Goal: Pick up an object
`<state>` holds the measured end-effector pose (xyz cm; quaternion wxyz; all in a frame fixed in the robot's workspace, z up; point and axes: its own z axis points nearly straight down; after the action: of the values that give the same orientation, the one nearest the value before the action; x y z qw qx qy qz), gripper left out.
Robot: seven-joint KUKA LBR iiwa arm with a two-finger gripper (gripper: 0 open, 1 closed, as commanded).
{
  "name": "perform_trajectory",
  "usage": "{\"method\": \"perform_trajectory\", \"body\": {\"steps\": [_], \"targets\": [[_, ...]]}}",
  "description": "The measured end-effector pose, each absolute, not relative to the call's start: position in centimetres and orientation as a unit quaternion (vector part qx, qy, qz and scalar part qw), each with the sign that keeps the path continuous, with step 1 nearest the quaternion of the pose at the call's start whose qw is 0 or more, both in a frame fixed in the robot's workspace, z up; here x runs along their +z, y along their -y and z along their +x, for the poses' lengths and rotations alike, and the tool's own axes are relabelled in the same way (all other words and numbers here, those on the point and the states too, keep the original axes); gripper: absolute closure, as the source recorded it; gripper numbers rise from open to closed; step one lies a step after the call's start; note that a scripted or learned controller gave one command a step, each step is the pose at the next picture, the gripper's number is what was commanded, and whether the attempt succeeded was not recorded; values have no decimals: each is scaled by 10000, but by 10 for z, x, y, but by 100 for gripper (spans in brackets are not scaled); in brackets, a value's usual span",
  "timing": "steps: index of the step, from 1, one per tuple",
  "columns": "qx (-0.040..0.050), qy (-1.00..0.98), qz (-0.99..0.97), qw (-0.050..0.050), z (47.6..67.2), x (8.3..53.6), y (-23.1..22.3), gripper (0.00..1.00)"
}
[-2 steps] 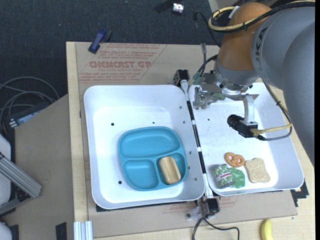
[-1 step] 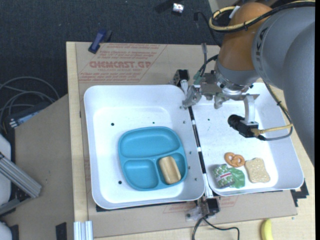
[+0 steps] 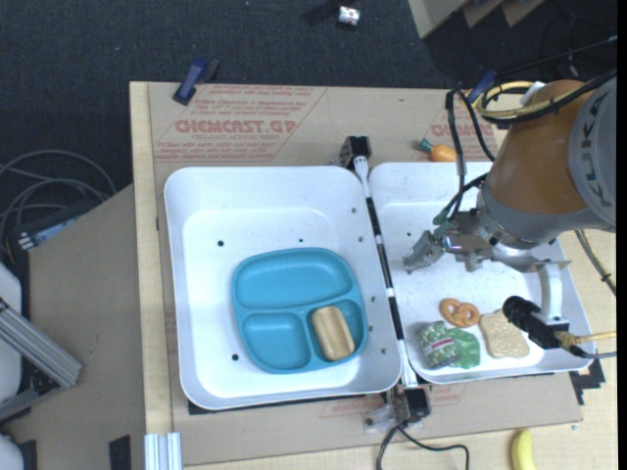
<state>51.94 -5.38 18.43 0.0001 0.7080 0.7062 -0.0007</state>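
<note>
Pincer [image 3: 423, 255]: over right bin [image 3: 411, 189], grip state cannot tell.
Pretzel [image 3: 458, 311]: lying in bin.
Progress: nothing lifted yet.

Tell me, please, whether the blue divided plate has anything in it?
Yes. The blue plate holds one tan bread-roll-like item in its lower right compartment; its other two compartments look bare.

Grey arm [image 3: 598, 155], broad orange wrist band [image 3: 534, 155], black cables [image 3: 470, 125], metallic grey fingers [image 3: 423, 255]

Even, bright overhead light, soft shadows, slightly grainy focus, mild glare on the white bins [image 3: 196, 213].
</note>
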Motion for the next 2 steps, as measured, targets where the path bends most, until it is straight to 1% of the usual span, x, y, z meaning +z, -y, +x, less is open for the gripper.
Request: {"method": "perform_trajectory", "body": {"steps": [1, 2], "targets": [[0, -7068, 7074, 10, 635, 176, 127, 0], [-3, -7070, 7072, -6, 567, 84, 106, 0]]}}
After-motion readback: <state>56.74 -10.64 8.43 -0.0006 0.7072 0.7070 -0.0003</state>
